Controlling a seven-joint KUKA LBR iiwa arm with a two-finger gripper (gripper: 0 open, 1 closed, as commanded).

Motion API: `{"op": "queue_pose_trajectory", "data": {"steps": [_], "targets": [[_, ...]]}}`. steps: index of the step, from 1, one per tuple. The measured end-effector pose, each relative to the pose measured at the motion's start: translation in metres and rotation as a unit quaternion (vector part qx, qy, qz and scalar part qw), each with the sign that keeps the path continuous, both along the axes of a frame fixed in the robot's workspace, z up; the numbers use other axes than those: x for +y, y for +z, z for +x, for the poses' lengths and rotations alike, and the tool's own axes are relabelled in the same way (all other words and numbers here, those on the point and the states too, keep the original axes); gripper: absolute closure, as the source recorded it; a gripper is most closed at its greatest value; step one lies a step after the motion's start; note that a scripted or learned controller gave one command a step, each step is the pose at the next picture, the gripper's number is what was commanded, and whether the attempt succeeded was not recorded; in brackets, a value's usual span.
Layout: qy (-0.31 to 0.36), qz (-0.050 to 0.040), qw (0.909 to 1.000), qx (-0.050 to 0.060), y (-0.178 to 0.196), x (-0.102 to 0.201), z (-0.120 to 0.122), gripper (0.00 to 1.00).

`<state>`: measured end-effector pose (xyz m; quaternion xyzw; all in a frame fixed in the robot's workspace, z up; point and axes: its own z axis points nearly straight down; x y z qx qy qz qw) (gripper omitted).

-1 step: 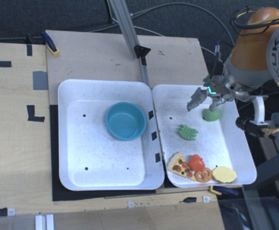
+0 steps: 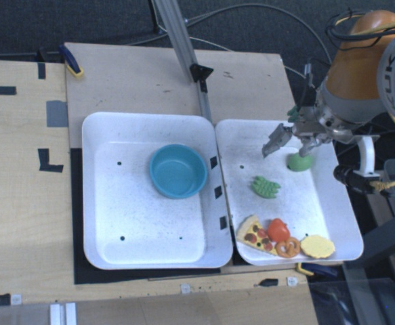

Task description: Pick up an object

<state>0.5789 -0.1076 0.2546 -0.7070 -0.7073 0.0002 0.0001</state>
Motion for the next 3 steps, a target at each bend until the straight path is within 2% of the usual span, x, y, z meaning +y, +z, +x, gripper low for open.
{"op": "queue_pose_trajectory", "data": {"steps": [2, 3], "targets": [[0.000, 0.0004, 1.0000, 0.003, -0.122, 0.007, -0.004, 0.00], [0.000, -0.0013, 1.0000, -0.003, -0.163, 0.006, -0.002, 0.00]]}}
